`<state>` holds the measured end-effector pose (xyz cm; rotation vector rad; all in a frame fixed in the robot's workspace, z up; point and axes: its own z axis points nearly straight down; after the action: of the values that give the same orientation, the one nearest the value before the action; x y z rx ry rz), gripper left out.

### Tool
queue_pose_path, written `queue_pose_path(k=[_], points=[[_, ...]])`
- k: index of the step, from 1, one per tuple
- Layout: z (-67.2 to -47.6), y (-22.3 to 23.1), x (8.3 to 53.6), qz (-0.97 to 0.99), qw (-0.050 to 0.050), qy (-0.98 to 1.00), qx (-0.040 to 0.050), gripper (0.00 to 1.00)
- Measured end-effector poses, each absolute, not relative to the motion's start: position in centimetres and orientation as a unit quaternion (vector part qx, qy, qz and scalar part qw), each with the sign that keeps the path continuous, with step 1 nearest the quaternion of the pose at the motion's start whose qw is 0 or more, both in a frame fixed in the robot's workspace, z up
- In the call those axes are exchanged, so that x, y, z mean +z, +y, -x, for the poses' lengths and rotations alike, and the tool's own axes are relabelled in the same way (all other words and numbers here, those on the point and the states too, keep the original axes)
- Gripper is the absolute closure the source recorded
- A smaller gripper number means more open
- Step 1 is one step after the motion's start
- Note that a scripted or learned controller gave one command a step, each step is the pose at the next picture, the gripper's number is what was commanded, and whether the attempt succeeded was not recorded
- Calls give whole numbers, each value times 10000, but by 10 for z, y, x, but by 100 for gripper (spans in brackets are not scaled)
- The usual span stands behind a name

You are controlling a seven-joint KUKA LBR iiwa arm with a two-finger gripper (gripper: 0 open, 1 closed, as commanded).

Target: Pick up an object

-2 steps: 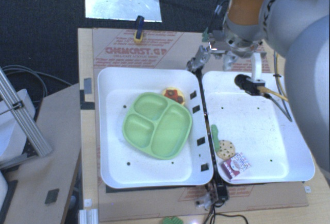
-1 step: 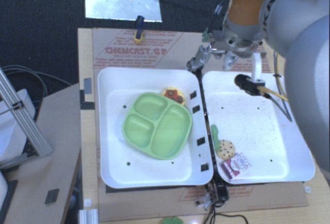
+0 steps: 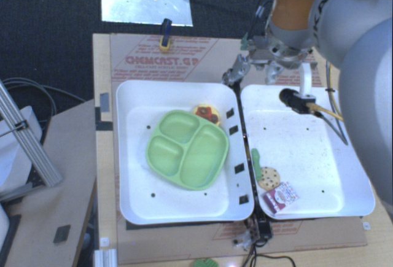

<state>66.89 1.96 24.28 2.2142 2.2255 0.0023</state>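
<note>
Nearest, a pink packet [image 3: 282,195], a cookie [image 3: 268,177] and a green piece [image 3: 255,156] crowd the right bin's [image 3: 319,143] near left corner, awkward against the wall. The green divided plate [image 3: 187,149] fills the left bin [image 3: 132,137], a small toy [image 3: 207,113] behind it. My gripper [image 3: 253,72] hangs above the far rim, holding nothing; whether it's open I cannot tell.

Green divided plate [image 3: 188,149] — three compartments, flat, tilted askew in the left bin. Small orange-and-red piece [image 3: 207,113] touching its far rim. In the right bin's near left corner: slim green piece [image 3: 255,157] by the wall, brown spotted cookie [image 3: 268,178] just below it, red-and-white packet [image 3: 282,194] — nearest the front edge.
</note>
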Motion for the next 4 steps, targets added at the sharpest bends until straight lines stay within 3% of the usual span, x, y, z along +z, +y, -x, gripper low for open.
queue_pose_path(k=[4], points=[[-669, 20, 243, -7053, 11, 7089, 7, 0]])
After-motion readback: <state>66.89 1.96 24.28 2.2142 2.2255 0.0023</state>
